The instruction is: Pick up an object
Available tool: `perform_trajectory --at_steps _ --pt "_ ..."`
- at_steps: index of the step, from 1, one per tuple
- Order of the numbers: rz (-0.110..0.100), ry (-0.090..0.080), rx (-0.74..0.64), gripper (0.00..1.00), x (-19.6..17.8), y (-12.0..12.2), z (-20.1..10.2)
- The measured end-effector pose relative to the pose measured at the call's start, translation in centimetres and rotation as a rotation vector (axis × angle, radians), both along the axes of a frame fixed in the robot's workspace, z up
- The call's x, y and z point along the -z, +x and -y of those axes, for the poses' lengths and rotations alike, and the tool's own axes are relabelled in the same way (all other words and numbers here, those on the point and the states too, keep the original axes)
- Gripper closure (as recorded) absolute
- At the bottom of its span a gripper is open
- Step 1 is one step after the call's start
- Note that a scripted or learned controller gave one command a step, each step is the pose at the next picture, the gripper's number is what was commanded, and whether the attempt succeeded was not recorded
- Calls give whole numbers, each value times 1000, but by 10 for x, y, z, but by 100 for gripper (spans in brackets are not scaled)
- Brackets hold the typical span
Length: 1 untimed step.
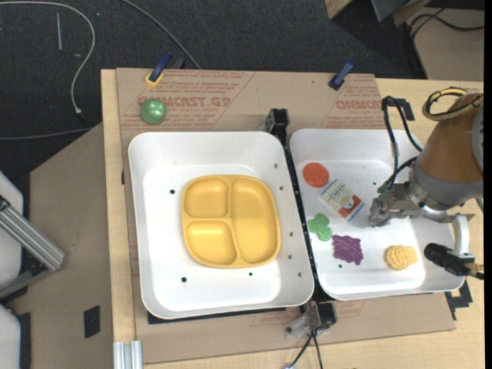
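Note:
The right bin [361,141] holds several small items. An orange-red round piece [315,174] lies near its back left. A small white carton with red and blue print [341,200] lies just below it. A green leafy toy [320,227], a purple grape bunch [347,248] and a yellow corn piece [400,257] lie along the front. My gripper [380,211] hangs low over the bin floor, just right of the carton and above the corn, with the arm's orange band behind it. I see nothing held in it.
The left bin [154,167] carries a yellow divided plate [231,220]. A green ball [154,111] rests on the cardboard behind the left bin. Blue clamps [342,74] pin the board's back edge. Black cables trail by the arm.

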State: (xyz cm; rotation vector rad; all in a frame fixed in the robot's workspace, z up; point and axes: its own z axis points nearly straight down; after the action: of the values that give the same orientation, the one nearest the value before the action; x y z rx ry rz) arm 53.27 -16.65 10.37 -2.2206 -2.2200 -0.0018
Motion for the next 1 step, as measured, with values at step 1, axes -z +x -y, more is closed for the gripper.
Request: perform_trajectory --at_steps 1 --pt "5 -3 0 100 -45 -4 5"
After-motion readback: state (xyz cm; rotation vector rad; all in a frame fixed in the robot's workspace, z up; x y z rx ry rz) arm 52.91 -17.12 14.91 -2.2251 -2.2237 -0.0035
